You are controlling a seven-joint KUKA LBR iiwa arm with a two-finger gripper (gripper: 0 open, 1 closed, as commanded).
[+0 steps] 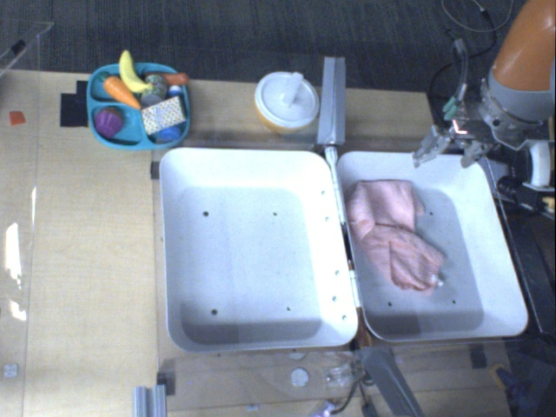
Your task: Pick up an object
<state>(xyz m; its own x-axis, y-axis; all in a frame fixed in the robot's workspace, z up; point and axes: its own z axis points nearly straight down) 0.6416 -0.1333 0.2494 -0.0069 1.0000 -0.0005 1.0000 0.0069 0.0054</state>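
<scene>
a kuka arm's gripper (450, 150) is seen hovering with fingers spread and nothing between them at the right bin's (495, 233) 1 o'clock corner; a miss is judged likely if it is lowered there, since the pink cloth (393, 233) lies crumpled, soft and folded, toward the bin's 9 o'clock side, so only a loose fold may be pinched

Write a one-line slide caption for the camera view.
Arm's tool hovers at the right bin's far rim, above a crumpled pink cloth.
</scene>
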